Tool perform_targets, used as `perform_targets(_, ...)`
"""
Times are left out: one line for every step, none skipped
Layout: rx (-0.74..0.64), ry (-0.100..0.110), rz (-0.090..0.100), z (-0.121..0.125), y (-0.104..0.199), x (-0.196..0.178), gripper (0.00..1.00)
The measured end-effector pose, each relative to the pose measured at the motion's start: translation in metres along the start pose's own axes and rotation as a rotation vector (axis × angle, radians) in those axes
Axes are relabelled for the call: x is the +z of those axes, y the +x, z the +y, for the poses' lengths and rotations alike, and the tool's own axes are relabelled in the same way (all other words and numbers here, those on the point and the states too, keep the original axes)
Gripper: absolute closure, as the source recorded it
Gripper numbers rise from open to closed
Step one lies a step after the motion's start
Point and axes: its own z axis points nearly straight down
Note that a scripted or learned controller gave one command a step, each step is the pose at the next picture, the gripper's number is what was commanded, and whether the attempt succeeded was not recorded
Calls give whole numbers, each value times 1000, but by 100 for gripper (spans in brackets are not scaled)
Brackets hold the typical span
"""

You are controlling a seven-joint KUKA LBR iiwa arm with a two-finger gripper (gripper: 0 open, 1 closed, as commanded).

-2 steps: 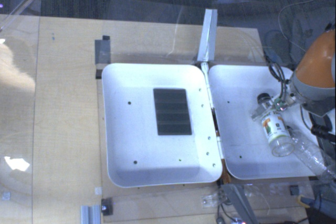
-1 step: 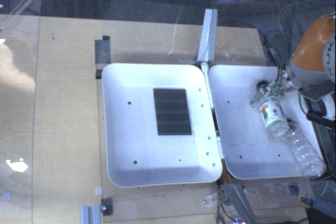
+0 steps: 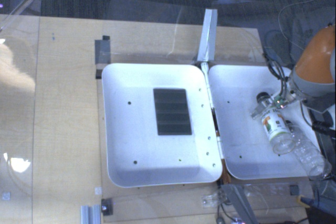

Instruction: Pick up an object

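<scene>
Most of the arm (image 3: 317, 63) is cut off at the frame's right edge, and the gripper (image 3: 273, 104) is seen only as a small metallic cluster over the right bin (image 3: 236, 113); whether it is spread or closed cannot be told. A clear plastic bottle (image 3: 278, 131) with a printed label lies on its side in the right bin, its cap end just beside the gripper, contact unclear. A dark ridged block (image 3: 172, 111) lies in the left bin (image 3: 121, 128), left of the right bin.

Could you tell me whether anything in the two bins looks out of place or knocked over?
Nothing looks damaged or spilled. A clear bottle lies on its side in the right bin, by the gripper. A dark ridged pad lies flat in the left bin.
</scene>
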Motion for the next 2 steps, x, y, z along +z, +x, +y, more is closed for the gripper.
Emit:
perform_targets(42, 1, -7, 41, -27, 6, 0)
perform_targets(37, -1, -9, 43, -27, -3, 100)
